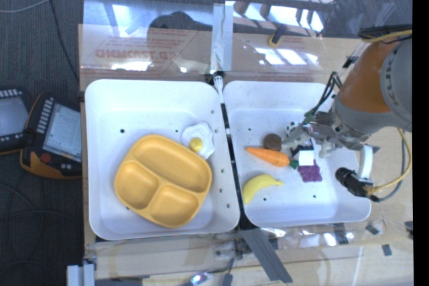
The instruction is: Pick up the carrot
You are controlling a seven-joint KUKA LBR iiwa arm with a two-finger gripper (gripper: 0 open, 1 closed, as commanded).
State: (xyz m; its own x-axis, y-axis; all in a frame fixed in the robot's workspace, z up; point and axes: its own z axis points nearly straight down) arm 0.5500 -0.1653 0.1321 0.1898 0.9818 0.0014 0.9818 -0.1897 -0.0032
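Gripper (303, 144), its state hidden from us, hovers just right of the carrot (267, 156), so we judge we're approaching and next must descend leftward.

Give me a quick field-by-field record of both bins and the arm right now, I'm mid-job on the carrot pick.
target: orange carrot, lying flat in the right white bin, not held
gripper: two-finger gripper low over the right bin, just right of the carrot's green end
near target: yellow banana in front, brown round piece behind, purple item to its right
left white bin: yellow three-compartment plastic tray, fried egg toy at the tray's far right corner
task status: carrot not yet lifted
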